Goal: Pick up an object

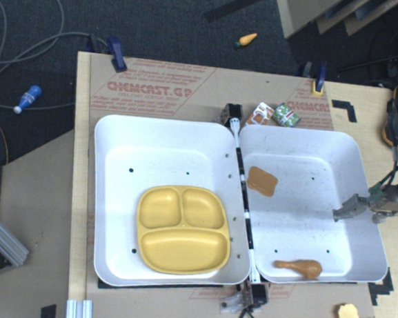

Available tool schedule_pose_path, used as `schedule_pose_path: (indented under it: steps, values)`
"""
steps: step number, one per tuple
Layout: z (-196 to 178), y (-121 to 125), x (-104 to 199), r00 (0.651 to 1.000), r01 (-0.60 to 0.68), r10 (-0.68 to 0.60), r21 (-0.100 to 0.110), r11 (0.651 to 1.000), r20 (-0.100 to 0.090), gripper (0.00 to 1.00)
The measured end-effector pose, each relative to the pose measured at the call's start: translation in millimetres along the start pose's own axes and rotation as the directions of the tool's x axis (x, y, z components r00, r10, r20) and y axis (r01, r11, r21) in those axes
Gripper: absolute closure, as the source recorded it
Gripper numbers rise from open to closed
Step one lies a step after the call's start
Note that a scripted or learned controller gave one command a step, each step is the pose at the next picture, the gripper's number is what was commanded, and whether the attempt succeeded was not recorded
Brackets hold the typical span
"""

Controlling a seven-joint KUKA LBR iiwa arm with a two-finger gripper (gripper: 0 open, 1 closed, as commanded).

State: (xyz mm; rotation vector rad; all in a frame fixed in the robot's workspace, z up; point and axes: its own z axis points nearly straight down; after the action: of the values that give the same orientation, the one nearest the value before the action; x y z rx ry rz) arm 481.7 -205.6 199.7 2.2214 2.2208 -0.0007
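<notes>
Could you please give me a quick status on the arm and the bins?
Gripper over right bin, near its right wall, nothing seen in it. Brown drumstick and tan piece lie loose in that bin. Yellow tray in left bin.

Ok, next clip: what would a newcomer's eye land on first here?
Most likely the big yellow tray with three compartments, sitting in the front part of the left bin. After that, two brown pieces in the right bin: a flat one near the divider and a drumstick shape at the front edge. The gripper reaches in over that bin's right side.
</notes>
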Motion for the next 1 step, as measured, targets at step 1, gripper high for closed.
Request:
schedule_pose_path:
  steps: [1]
  values:
    - [114.0,22.9,66.6,1.000,0.007,-0.007,0.011,1.000,-0.008,0.00]
